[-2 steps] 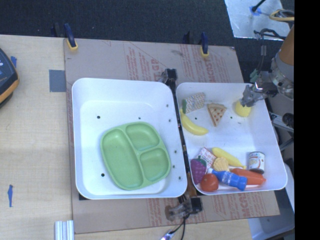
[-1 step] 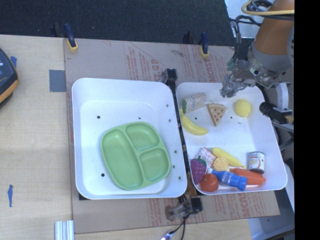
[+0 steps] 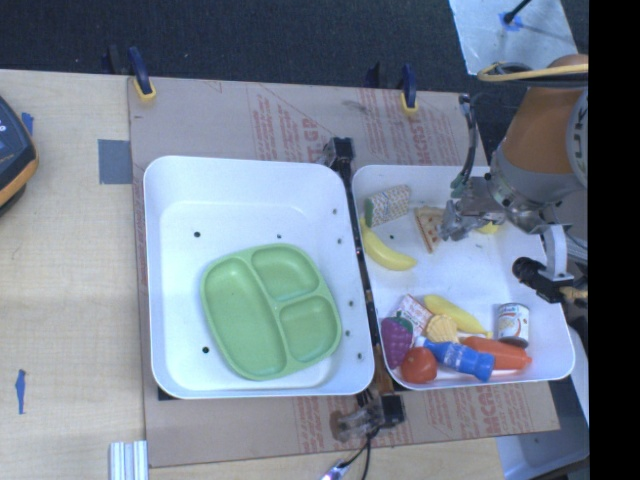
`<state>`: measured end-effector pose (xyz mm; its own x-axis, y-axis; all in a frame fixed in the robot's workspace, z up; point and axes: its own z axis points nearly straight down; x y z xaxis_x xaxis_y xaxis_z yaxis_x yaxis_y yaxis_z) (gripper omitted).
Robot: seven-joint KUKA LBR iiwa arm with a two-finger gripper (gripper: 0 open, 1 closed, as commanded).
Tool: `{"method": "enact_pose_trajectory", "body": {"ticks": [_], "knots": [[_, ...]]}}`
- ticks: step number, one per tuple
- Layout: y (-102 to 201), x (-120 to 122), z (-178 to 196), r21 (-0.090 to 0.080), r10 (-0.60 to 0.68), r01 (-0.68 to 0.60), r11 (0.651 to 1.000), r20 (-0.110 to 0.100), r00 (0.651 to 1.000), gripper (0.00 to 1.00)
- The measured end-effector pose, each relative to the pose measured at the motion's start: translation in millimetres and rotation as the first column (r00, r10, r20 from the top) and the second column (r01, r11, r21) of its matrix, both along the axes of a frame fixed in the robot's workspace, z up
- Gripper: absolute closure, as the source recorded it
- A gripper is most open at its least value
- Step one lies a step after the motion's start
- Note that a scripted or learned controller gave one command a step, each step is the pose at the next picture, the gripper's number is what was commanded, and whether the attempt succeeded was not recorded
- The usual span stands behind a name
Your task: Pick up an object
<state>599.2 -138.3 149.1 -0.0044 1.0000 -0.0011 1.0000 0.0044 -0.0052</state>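
Observation:
My gripper (image 3: 453, 224) hangs low in the upper part of the right bin (image 3: 487, 270), right beside a tan cracker-like piece (image 3: 429, 227). A yellow banana (image 3: 385, 254) lies to its left, and a grey ridged piece (image 3: 390, 204) sits near the bin's back left corner. Toward the front of the bin lie a corn cob (image 3: 455, 315), a purple grape bunch (image 3: 396, 340), a red tomato (image 3: 419, 365), a blue and orange item (image 3: 482, 357) and a small can (image 3: 511, 323). Nothing is visibly held.
The left bin (image 3: 180, 208) holds a green divided plate (image 3: 272, 309). The grey arm with its orange band (image 3: 540, 128) comes in from the right over the right bin's back edge. Clamps (image 3: 141, 76) pin the cardboard underlay at the back.

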Motion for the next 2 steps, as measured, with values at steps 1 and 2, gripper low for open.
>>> {"method": "enact_pose_trajectory", "body": {"ticks": [1,2], "knots": [[88.2,55.7,43.6,0.002,0.002,-0.002,1.000,0.004,1.000,1.00],[56.6,1.2,42.7,-0.001,-0.001,0.001,1.000,0.001,1.000,1.00]]}}
